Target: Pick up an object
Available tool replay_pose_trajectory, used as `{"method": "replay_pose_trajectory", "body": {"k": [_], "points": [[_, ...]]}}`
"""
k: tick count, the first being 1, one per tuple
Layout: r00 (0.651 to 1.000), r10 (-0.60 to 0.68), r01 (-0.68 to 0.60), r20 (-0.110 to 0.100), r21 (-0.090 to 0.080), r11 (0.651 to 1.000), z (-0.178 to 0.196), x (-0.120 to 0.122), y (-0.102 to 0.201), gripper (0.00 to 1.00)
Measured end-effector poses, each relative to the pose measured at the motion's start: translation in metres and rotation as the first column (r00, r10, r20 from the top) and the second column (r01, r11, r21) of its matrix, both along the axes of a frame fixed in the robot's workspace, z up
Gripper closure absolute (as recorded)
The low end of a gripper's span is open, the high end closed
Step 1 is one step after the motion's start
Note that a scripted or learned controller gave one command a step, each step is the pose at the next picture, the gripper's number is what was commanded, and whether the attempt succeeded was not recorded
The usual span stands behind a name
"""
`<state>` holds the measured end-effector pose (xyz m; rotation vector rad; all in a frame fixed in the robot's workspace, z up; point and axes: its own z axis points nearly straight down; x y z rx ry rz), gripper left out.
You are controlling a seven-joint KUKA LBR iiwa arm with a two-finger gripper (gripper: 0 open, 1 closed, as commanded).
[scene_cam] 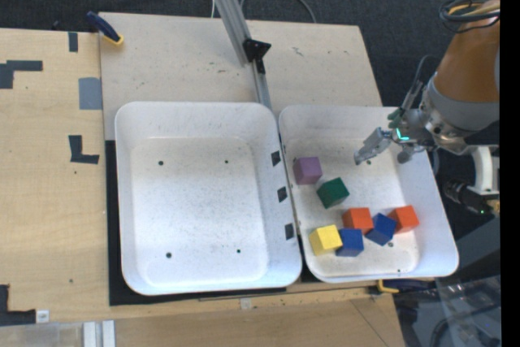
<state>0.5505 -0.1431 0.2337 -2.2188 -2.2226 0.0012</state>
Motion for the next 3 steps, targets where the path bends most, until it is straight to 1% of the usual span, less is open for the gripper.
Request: {"method": "replay_pose_trajectory", "body": {"k": [1,2,3], "points": [[1.0,0.0,0.0,0.0,0.0,1.0,0.0,0.0,0.0,0.0],[1.0,-0.001,0.001,-0.005,0.0,1.0,-0.05,0.004,0.009,0.0],[1.0,-0.003,0.003,0.002,0.0,1.0,-0.111,0.005,0.013,0.0]]}}
